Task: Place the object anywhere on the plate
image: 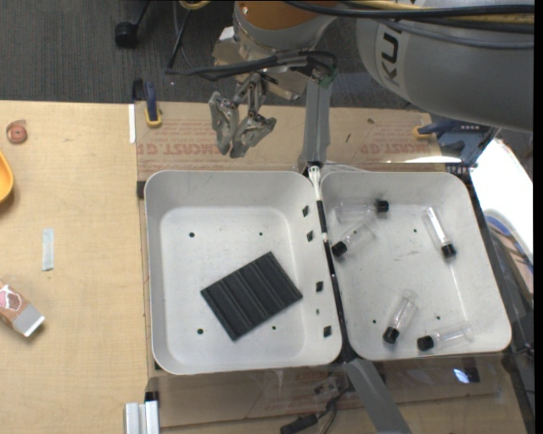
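Below the metallic grey gripper (242,127), the left bin (170,254) was white and held a black plate (251,295) ribbed with parallel grooves. Below and right of the gripper, the right bin (484,280) was also white and held 5 clear tubes (438,230) with black caps. The arm (441,51) above and right of it was grey with an orange band (276,15). Left of it the bench (72,212) was pale tan wood, while the cardboard (182,140) beside it was brown with red lettering.
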Available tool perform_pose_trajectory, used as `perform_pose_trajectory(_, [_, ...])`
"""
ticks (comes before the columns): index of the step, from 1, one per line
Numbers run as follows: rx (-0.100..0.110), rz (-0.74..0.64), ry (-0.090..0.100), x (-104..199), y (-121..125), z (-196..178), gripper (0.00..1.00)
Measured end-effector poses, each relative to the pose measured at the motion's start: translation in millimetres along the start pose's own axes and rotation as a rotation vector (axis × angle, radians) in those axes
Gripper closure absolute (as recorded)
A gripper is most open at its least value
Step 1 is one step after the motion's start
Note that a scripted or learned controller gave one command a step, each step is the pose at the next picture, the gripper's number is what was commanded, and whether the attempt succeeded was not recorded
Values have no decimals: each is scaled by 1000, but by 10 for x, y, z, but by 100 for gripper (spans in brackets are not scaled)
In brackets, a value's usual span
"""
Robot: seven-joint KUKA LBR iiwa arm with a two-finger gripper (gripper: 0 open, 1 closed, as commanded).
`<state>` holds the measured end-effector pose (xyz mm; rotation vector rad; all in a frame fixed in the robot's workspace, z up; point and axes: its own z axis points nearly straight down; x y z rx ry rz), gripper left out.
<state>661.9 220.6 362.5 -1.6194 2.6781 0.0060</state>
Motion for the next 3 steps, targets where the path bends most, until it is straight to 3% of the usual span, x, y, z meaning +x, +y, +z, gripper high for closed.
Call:
perform_pose_trajectory(1, [-6,-522,7,196,-80,63,100])
perform_pose_trajectory(2, [-8,-779,6,-7,29,284,100])
perform_pose_trajectory(3, [-11,-1097,5,-17,44,737,100])
